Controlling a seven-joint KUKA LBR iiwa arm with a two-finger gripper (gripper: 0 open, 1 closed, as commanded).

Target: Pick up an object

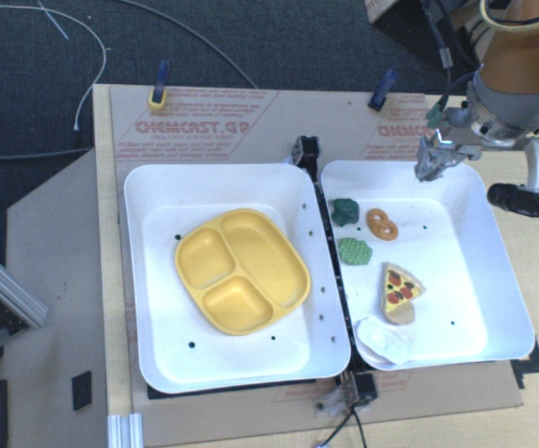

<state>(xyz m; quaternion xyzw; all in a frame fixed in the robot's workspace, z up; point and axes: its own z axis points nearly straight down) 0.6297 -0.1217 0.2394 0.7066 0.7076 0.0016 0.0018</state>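
Open floor in right bin (456,278), toys (381,224) crowding its left side.

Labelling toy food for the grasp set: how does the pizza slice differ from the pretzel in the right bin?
The wedge-shaped toy pizza slice is yellow with red spots; the small brown knotted pretzel is rounded with holes. The slice is larger. The slice sits nearer the bin's front, the pretzel nearer the back. Both lie flat in the right white bin.

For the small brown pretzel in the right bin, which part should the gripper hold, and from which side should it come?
Probably from straight above. The small brown pretzel lies flat on the right white bin floor, apart from the dark green piece beside it. Closing the fingers across its narrow outer edges seems best, since its flat pose offers no raised part. The gripper hangs over the bin's far rim.
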